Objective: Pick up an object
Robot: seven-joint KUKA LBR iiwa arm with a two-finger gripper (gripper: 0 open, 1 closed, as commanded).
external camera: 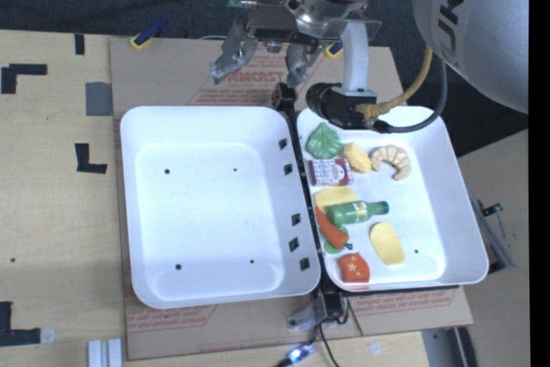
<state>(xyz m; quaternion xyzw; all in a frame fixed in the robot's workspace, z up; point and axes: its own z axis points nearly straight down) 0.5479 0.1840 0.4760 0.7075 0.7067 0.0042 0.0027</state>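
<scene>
Green bottle point(357, 211) mid right bin point(447, 185): prob. light, stiff, slick; grab across body. End effector point(262, 64) spread, nothing between fingers, above bins' far edge.

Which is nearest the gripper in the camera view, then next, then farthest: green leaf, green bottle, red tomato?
From the gripper:
1. Green leaf, right bin's far end.
2. Green bottle, mid-bin.
3. Red tomato, near end.

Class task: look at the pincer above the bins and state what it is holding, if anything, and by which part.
Nothing is held. The pincer hangs open above the far edge of the bins, with bare space between its fingers.
</scene>
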